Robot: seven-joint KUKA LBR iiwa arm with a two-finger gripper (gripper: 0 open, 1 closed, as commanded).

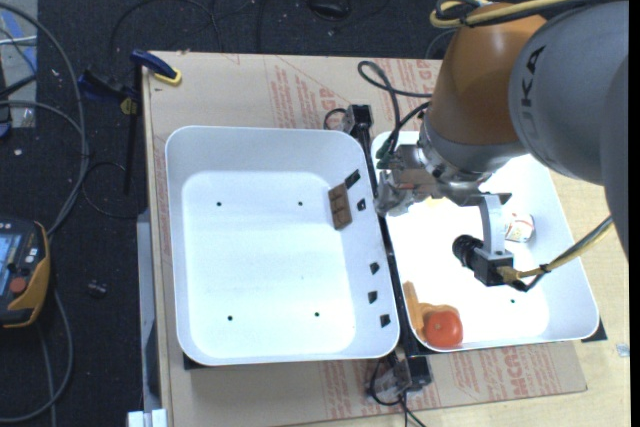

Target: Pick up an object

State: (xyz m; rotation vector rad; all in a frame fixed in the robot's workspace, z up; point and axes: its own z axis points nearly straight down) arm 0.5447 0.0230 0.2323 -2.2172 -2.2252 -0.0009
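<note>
The grey arm with its orange band (510, 85) reaches in from the right and hangs over the upper left part of the right shallow white plastic bin (570, 310). Its gripper (400, 187) sits close to that bin's left wall, just beside the divide between the two bins. Whether the jaws are wide or narrow cannot be told — the wrist body hides them from above.

Edges and room: the left shallow white plastic bin (200, 245) has a broad bare floor, open on all sides. The right bin is crowded at its top by the arm; its lower half is free to reach.

Contents, left bin: a small dark brown rectangular block (340, 206) lies against the right wall, near the upper corner.

Contents, right bin: a round red-orange ball-like object (443, 326) rests in the lower left corner, touching or nearly touching a slim orange stick-shaped piece (410, 300) beside the left wall. A small white and red packet-like item (518, 229) lies towards the middle right, partly behind a black fitting on the arm — its form is unclear.

Both bins stand on a tan board bench (520, 370) with red printing.
</note>
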